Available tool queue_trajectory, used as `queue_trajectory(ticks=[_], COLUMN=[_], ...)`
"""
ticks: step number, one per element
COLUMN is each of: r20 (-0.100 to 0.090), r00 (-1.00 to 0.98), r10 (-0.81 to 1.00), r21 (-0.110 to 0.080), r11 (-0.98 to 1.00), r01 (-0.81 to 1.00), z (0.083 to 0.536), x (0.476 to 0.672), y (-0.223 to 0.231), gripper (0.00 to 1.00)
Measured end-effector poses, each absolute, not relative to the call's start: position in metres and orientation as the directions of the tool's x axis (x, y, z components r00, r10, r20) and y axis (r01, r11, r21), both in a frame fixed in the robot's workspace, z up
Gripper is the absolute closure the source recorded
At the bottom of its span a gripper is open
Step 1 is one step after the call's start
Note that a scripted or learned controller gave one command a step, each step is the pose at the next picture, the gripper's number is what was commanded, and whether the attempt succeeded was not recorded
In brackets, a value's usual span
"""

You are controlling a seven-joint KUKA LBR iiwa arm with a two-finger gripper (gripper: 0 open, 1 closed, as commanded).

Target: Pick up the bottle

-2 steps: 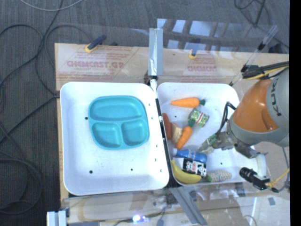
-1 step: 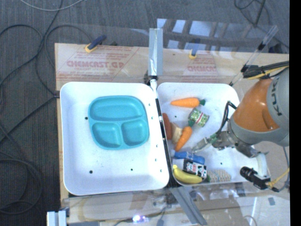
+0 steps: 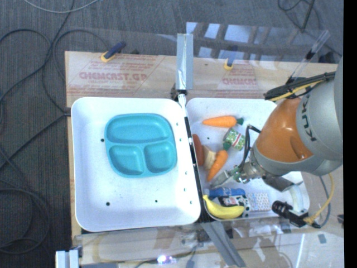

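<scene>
Camera view: we are finding the bottle (image 3: 234,138) lying in the right bin (image 3: 262,106), hemmed by two carrots. We cannot tell the state of the hand (image 3: 237,173), hovering just below it. We are flagging a likely carrot (image 3: 217,164) pickup.

A dark grey ribbed carpet (image 3: 111,15) covers the floor, and on it stands a pale plywood bench top (image 3: 128,77) with faded red lettering — the landmark here. Thin black cables (image 3: 22,94) loop over the carpet left of the bench; a thin white cable (image 3: 56,7) curls beyond its far left corner. Near the bench's far edge sit two small yellow clamps (image 3: 111,52) — one left, one right. Soft, even light falls on the bench.
</scene>
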State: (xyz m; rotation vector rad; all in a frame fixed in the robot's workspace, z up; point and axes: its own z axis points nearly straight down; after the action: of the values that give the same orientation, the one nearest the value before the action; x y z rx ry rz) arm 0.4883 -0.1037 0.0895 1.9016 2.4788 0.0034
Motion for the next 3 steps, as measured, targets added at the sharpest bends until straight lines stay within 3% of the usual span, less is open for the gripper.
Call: queue_trajectory(ticks=[1, 2, 3], r20=[-0.005, -0.015, -0.004], r00=[-0.251, -0.446, -0.371], r10=[0.968, 0.895, 0.929], r21=[0.012, 0.01, 0.012], r11=[0.251, 0.446, 0.371], r01=[0.968, 0.895, 0.929], z=[0.089, 0.09, 0.089], x=[0.488, 0.489, 0.489], y=[-0.158, -0.133, -0.179], gripper=[0.0, 0.0, 0.0])
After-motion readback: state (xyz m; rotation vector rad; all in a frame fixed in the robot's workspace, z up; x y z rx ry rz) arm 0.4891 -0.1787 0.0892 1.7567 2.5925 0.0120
